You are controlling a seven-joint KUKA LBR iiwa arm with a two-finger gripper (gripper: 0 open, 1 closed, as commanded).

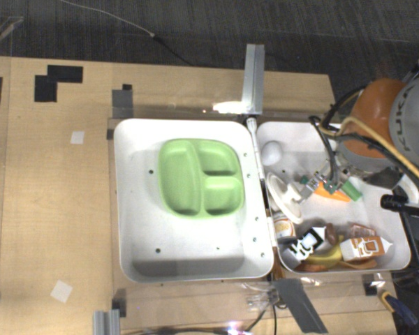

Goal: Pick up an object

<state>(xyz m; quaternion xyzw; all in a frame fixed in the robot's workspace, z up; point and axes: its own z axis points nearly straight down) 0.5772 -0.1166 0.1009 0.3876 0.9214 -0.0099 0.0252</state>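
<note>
The right bin [403,255] holds several objects. A white ball [271,152] lies at its far left corner, and a white bowl [285,197] is tipped against the left wall. An orange carrot [333,193] with a green end [351,191] lies mid-bin. Along the front are a small can [283,227], a black-and-white packet [307,243], a yellow banana [322,257] and a brown-and-white carton [363,246]. My gripper [315,182] hangs low over the middle of this bin, just above the carrot and right of the bowl.
The left bin [136,257] holds a green divided plate [199,176] at its centre. A metal post [253,79] rises behind the wall shared by the bins. The arm's orange band [373,107] and cables sit over the right bin's far right side.
</note>
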